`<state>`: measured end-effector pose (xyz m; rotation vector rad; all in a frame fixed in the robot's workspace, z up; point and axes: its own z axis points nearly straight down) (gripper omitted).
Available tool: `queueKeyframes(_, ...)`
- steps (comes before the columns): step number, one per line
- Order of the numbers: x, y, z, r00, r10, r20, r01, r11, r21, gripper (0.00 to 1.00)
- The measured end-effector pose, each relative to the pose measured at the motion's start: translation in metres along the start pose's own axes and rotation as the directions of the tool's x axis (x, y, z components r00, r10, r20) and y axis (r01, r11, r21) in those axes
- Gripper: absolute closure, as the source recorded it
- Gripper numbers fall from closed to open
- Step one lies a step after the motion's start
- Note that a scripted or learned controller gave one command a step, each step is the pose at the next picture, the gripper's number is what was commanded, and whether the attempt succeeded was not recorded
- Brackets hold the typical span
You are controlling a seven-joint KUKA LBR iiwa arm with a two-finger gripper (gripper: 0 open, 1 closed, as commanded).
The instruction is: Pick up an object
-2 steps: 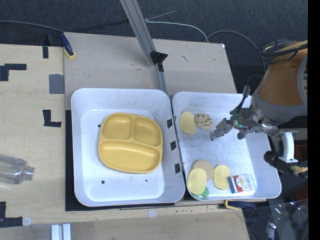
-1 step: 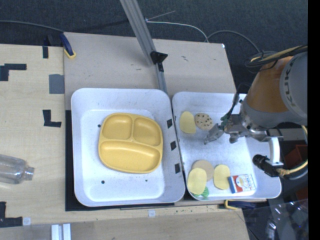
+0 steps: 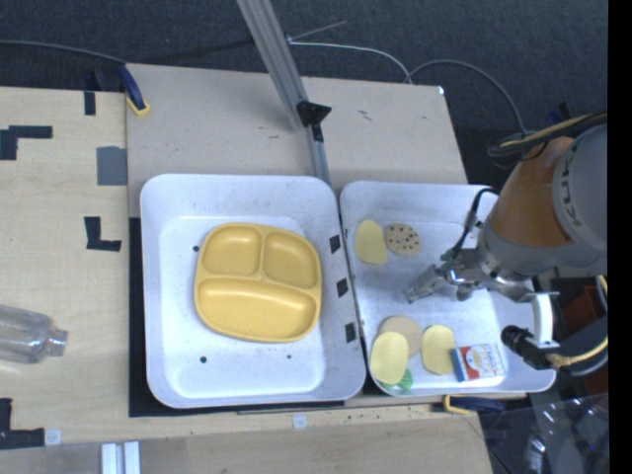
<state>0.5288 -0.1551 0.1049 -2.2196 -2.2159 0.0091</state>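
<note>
In the right bin you have several small objects to choose from. Toward its upper left lie a yellow chip and, just beside it on the right, a speckled cookie. Along the bin's lower edge you see a tan disc partly covered by a second yellow piece, with something green peeking out beneath that. Right of these sits a third yellow piece, and next to it a small carton with red, white and blue on it.

The tool sits in the middle of this bin, between the upper pair and the lower row, reaching in from the right of the frame. Its fingers point left and look slightly spread over bare bin floor, with nothing between them. You cannot tell whether they touch the floor.

The arm fills the right side, its orange band above the wrist.

The left bin holds a yellow tray with three compartments, lying roughly at its centre.

On the worktop at the lower left of the frame, you see a clear bottle on its side. A metal post runs from the top of the frame down to where the bins meet.
</note>
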Motion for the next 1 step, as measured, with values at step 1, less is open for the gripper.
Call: queueKeyframes(1, 0.0026, 0.0018, -0.0123, 1.0, -0.004, -0.002, 0.004, 1.0, -0.004, 1.0)
